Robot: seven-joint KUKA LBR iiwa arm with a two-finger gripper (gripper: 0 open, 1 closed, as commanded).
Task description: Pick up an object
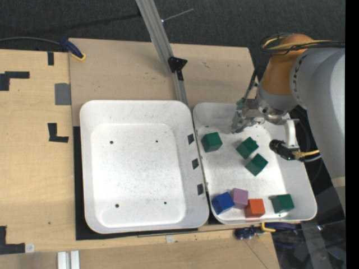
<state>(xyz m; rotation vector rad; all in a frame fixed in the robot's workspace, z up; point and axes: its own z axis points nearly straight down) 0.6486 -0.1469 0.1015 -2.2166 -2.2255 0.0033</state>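
A robotics lab: plywood bench (129, 66), paired white bins (90, 150), taped markers (55, 132), aluminium camera mast (154, 24).

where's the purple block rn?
The purple block sits in the right bin, near its front edge, between the blue block and the orange block, touching or nearly touching both.

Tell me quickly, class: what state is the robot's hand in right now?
Hand: low over the far end of the right bin, above the green blocks; open or closed cannot be told, and no block is seen in it.
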